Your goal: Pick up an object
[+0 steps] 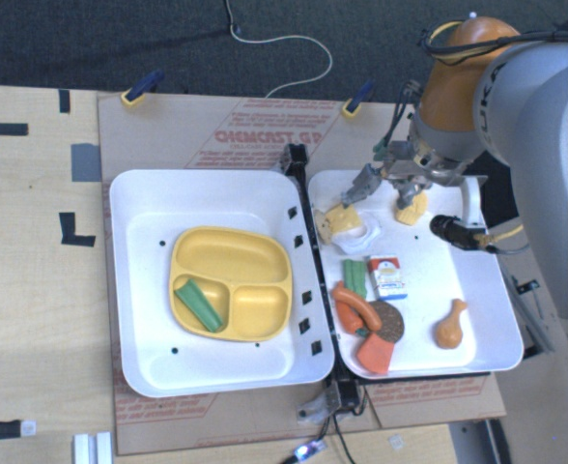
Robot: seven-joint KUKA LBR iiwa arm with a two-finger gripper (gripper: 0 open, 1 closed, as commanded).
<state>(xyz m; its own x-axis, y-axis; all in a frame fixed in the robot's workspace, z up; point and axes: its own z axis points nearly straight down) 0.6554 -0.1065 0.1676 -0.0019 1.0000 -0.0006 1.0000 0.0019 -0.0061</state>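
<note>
The table (pixel 33 288) has a pale wood top marked with dark tape pieces, and a sheet of brown cardboard (pixel 255 138) with red print lies flat on it. Two shallow white bins sit side by side on the cardboard, the left bin (pixel 139 288) touching the right bin (pixel 477 298) along their shared edge.

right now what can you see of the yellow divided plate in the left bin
The yellow divided plate looks like smooth plastic, rounded-square, with raised ridges splitting it into three compartments. It lies flat, right way up, near the middle of the left bin floor. A green pickle-like piece lies slantwise in its lower left compartment. It sits apart from the bin's walls, and the gripper is over the other bin.
</note>
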